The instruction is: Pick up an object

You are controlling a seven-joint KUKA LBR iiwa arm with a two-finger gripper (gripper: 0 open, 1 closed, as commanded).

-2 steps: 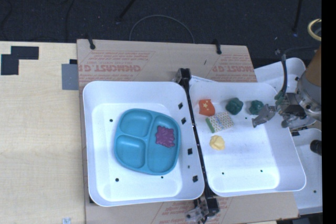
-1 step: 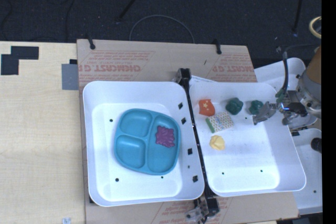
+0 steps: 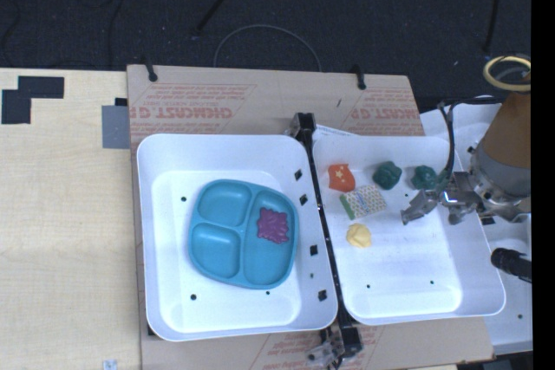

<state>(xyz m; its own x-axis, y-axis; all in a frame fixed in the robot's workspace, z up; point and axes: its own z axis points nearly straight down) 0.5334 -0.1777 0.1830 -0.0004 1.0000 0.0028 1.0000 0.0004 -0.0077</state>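
Note:
The right bin holds several small objects. An orange-red piece lies near its back left. Two dark green lumps sit along the back. A checkered packet with a green edge lies in the middle, and a yellow lump just in front of it. My gripper hangs over the bin's right side, just below the right green lump. It is open, with nothing between its fingers.
The left bin holds a blue divided plate with a purple object in its right compartment. A black divider runs between the bins. Cardboard lies under both bins.

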